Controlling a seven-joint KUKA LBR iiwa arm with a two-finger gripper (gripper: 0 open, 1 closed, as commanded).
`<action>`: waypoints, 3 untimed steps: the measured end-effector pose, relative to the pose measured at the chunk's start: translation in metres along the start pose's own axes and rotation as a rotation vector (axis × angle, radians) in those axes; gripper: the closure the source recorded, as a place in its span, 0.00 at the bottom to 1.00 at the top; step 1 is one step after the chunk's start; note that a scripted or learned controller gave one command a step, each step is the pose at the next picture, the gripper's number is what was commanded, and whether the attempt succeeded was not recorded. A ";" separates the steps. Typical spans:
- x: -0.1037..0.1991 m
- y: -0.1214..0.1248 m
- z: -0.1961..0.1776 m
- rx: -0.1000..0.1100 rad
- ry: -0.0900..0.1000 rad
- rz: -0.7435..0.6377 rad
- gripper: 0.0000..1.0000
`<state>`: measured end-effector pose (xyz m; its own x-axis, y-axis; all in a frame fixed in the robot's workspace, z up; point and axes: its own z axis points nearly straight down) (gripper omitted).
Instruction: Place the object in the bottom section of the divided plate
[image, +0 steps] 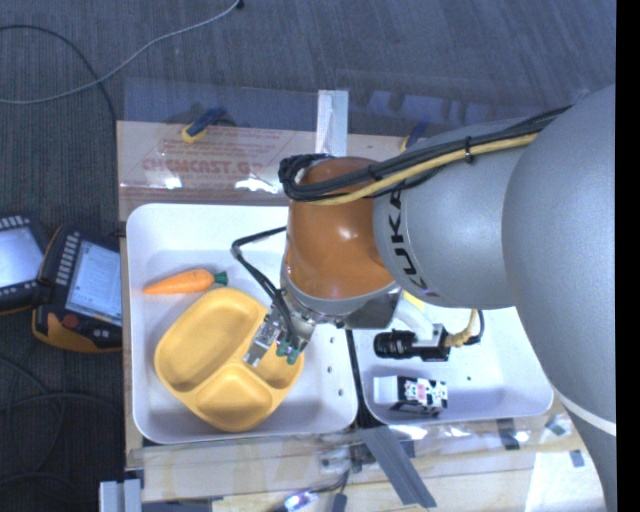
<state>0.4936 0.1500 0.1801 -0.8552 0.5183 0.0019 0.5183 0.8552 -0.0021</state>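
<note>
Camera view: arm (480, 210) looms over both bins. Left bin (140, 300) holds the yellow plate (200, 350), gripper (275, 342) over its right rim. Fingers look nearly shut; what they hold, I cannot tell. Carrot (180, 283) lies up-left of the fingers, off the plate. I'd shift down-left, over the bottom section (232, 398), before any release.

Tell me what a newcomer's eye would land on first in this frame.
The big grey arm with its orange band dominates, reaching in from the right over both bins. Below it, the gripper hangs over the right edge of the yellow divided plate in the left bin. Next, the carrot stands out, lying on the bin floor just above the plate's upper left rim, outside the plate.
</note>
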 end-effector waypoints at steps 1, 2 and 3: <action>0.026 0.037 0.062 -0.012 -0.013 -0.196 1.00; 0.011 -0.001 0.051 -0.003 -0.002 -0.108 1.00; 0.003 -0.003 0.081 -0.025 -0.005 0.125 1.00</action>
<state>0.4886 0.1488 0.0988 -0.7841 0.6206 -0.0017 0.6204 0.7839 0.0224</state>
